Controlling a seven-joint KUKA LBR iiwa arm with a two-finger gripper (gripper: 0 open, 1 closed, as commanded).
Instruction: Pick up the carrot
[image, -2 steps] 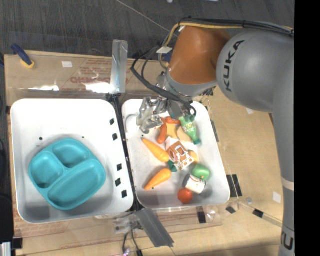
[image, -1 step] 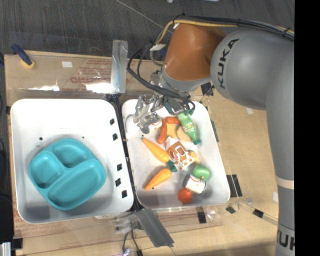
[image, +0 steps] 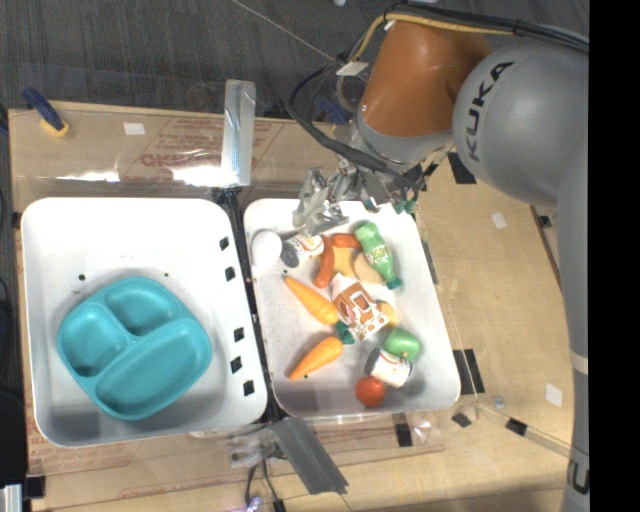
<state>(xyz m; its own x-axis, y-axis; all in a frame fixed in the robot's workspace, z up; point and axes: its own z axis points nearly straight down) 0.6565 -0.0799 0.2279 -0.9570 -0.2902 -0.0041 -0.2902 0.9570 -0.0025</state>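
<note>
Two orange carrots lie in the right bin (image: 432, 352): one carrot (image: 310, 300) near the middle left, slanting down to the right, and another carrot (image: 317, 356) with a green tip lower down. My gripper (image: 318, 210) hangs over the bin's far left corner, above and apart from both carrots. Its metal fingers (image: 308, 206) stand slightly apart and hold nothing.
The right bin also holds a white egg (image: 266, 245), a green bottle (image: 376, 252), a sausage (image: 327, 262), a small carton (image: 360, 308), a tomato (image: 371, 391) and other toy food. A teal divided plate (image: 132, 346) sits in the left bin (image: 60, 232).
</note>
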